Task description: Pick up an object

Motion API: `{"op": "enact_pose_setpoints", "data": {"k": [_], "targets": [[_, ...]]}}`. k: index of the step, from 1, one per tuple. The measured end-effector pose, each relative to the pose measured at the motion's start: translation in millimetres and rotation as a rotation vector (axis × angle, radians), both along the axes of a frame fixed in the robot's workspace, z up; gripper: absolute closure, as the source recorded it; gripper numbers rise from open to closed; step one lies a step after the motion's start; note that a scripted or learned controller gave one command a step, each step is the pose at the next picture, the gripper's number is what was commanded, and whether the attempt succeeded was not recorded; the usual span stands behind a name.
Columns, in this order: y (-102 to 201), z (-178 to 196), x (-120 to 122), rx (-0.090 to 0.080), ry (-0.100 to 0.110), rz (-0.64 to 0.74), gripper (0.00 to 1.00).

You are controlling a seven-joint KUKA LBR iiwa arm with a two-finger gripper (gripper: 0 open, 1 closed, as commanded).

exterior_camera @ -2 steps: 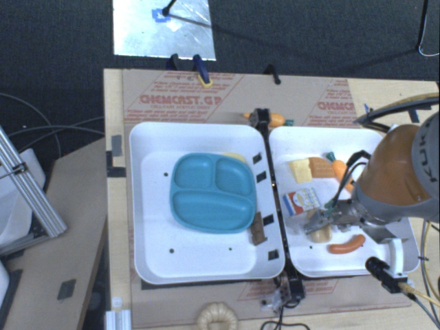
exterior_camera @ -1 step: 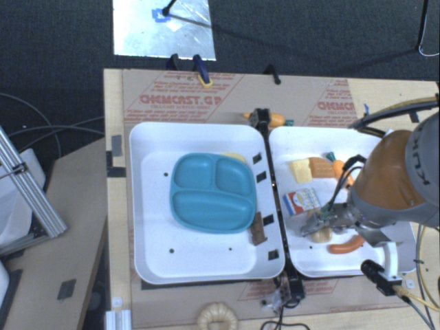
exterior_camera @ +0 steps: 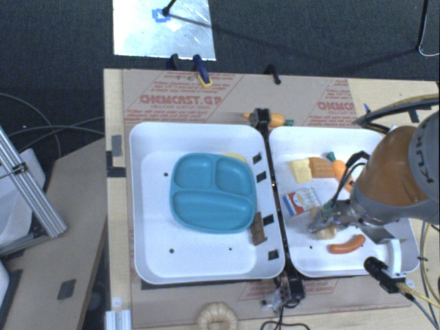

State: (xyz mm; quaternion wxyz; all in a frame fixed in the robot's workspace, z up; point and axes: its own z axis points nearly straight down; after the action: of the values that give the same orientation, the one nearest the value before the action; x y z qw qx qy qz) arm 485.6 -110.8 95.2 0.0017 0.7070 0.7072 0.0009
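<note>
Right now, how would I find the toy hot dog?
Look in the right white bin, near its front edge. The toy hot dog lies there, just in front of the gripper. It is the only long, reddish-orange thing.

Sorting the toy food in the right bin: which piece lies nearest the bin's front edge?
The red-orange sausage, lying lengthwise below the gripper; the yellow cheese block sits further back.

My arm [exterior_camera: 402, 177] runs off the right edge. A tan lump [exterior_camera: 327, 232] just beneath my fingers [exterior_camera: 322, 220] is half covered by them and too blurred to name.
</note>
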Motion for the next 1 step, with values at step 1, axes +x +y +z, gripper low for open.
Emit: {"op": "enact_pose_setpoints", "data": {"k": [1], "targets": [[-2.7, 63.7, 1.4, 0.0, -0.003, 0.004, 1.0]]}}
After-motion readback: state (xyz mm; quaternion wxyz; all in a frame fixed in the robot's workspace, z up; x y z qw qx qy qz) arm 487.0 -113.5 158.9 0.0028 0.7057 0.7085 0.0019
